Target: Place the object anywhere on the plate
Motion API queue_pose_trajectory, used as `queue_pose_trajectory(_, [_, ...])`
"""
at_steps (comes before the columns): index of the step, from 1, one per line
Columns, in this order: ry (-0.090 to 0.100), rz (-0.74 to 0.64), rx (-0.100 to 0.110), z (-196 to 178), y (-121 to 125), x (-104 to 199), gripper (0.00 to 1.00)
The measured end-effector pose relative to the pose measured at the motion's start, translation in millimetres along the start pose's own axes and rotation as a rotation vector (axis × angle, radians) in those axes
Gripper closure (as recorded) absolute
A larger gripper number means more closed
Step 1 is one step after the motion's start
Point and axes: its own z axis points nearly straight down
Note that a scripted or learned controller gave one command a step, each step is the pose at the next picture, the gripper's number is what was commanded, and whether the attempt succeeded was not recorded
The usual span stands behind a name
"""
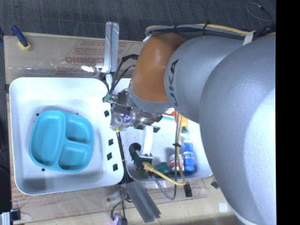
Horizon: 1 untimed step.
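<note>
So the blue plate (61, 139) sits in the left bin (18, 93), the gripper (123, 117) hangs just right of the plate (can't tell if it's open or closed), and the blue bottle (188, 156) lies further right, in the other bin (165, 146).

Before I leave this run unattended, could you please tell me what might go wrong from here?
The gripper of the grey arm hangs over the walls where the two shallow white bins meet, so it might clip a rim while crossing.
The blue bottle-shaped object sits crowded among small items at the right bin's near edge, beside the arm; a grasp there could miss.
The light blue plastic plate has raised dividers between three compartments; an object set on one might tip.
</note>
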Motion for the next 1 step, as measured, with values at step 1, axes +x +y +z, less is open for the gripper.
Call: queue_pose_trajectory(1, [-0.002,0.079,0.001,8.4,12.2,43.0,1.0])
